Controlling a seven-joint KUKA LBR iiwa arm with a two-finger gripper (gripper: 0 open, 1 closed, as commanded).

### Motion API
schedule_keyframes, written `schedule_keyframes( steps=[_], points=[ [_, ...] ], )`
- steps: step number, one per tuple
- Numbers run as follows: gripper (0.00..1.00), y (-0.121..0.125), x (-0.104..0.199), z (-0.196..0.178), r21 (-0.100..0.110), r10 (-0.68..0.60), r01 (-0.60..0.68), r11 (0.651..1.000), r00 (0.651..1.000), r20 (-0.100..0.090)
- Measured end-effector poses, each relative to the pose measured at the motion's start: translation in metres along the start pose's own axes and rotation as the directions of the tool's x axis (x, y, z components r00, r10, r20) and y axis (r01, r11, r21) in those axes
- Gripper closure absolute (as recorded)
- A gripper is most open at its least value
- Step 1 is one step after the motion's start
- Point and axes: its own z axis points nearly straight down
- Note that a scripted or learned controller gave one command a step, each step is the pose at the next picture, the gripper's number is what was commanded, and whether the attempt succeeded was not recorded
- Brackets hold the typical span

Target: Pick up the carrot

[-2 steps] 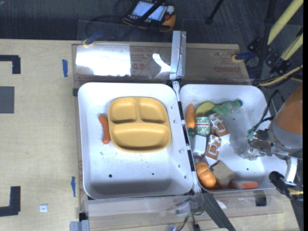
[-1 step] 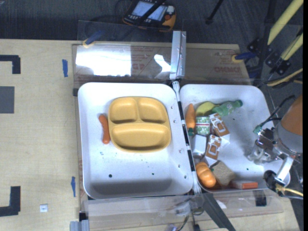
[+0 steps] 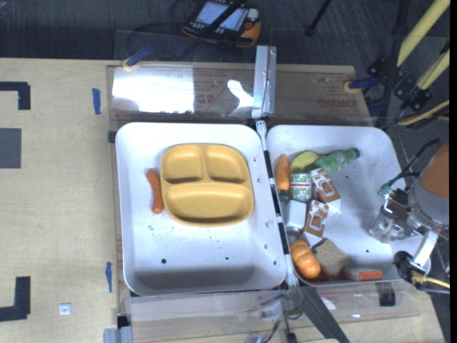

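The carrot point(image 3: 283, 173), orange and tapered, lies lengthwise along the left wall of the right bin point(image 3: 371, 145), just beside the divider between the two bins. It is next to a yellow-green item and a small printed packet. My gripper point(image 3: 388, 221) hangs over the right side of the same bin, well to the right of the carrot and a little nearer the front. Nothing shows between its metal tips.
The right bin also holds a green bottle point(image 3: 335, 159), several packets point(image 3: 318, 206), an orange lump point(image 3: 307, 261), a brown block point(image 3: 330, 257) and a small red-orange piece point(image 3: 369, 274). The left bin point(image 3: 136, 156) carries a yellow divided plate point(image 3: 207, 183) and an orange-red stick point(image 3: 155, 191).
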Motion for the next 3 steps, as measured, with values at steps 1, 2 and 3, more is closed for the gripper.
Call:
schedule_keyframes(
  steps=[1,2,3],
  points=[
    [1.00,0.000,0.000,-0.009,0.000,-0.002,0.002,1.000,1.000,0.001],
    [1.00,0.005,-0.006,0.009,0.009,0.432,-0.432,0.902,0.902,-0.004],
    [1.00,0.004,-0.005,0.000,0.012,0.430,-0.430,0.903,0.903,-0.002]
  ],
)
